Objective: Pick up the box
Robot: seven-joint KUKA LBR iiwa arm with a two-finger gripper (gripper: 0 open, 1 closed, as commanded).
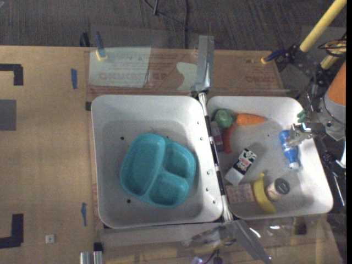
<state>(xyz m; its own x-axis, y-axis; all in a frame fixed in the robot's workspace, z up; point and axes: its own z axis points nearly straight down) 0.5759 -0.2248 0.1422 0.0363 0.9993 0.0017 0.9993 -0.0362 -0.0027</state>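
The box (242, 165) is a small white carton with black and blue markings. It lies tilted in the middle of the right bin (316, 202). My gripper (300, 131) hangs over the bin's right side, just above a blue bottle (289, 150). It is well to the right of the box and a little farther back, and nothing links the two.
In the right bin lie a green item (223, 117), an orange carrot (250, 119), a red item (227, 138), a flat pinkish packet (238, 193), a yellow banana (262, 194) and a small jar (278, 188). A teal divided plate (158, 170) rests in the left bin (104, 147).
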